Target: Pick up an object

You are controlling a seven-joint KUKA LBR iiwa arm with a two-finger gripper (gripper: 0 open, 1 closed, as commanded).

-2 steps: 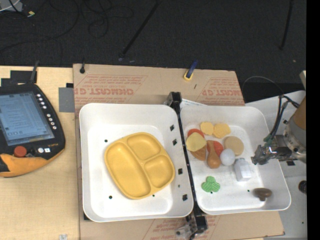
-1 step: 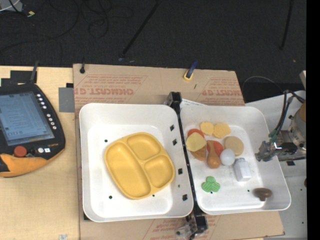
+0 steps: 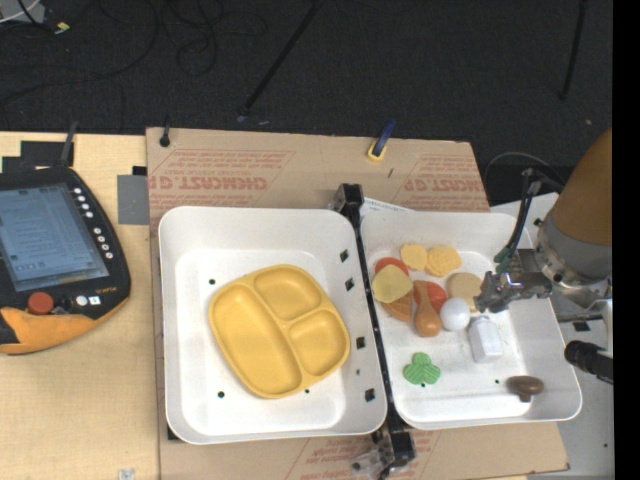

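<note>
Camera view: two white bins are sitting side by side on a cardboard sheet (image 3: pixel 300 168) covering the table (image 3: pixel 80 408). The left bin (image 3: pixel 190 268) is holding a yellow divided tray (image 3: pixel 278 328). A teach pendant (image 3: pixel 55 258) is lying on the table, well left of the bins.

The right bin (image 3: pixel 550 388) is holding a cluster of small items: a yellow ridged chip (image 3: pixel 443 260) and a second yellow piece (image 3: pixel 414 258) near the far side, a red piece (image 3: pixel 390 268), a yellow piece (image 3: pixel 392 285), an orange carrot-like piece (image 3: pixel 428 308), a white ball (image 3: pixel 455 315), a white block (image 3: pixel 486 342), a green piece (image 3: pixel 422 371) and a brown piece (image 3: pixel 524 386) near the front rim.

The arm (image 3: pixel 585 218) is reaching in from the right. The tool (image 3: pixel 492 298) is hanging over the right bin, just right of the white ball and just above the white block. Cannot tell its state. Nothing is visibly between its tips.
</note>
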